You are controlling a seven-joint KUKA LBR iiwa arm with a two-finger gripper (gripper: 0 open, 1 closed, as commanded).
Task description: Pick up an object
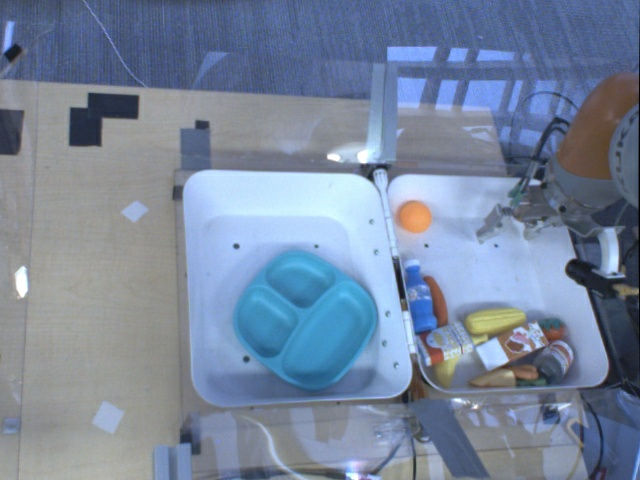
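While the gripper (497,224) is hovering over the bare upper part of the right bin (470,193), its fingers are standing apart with nothing between them; the orange ball (414,216) is lying just to its left, the toy corn (494,320) well below it.

Glossy plastic plate (305,318), wooden bench (90,298)

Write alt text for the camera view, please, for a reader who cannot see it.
A grey robot arm reaches from the right, its gripper over the right white bin, which holds an orange ball and a pile of toy food along its near edge. The left white bin holds a blue divided plate.
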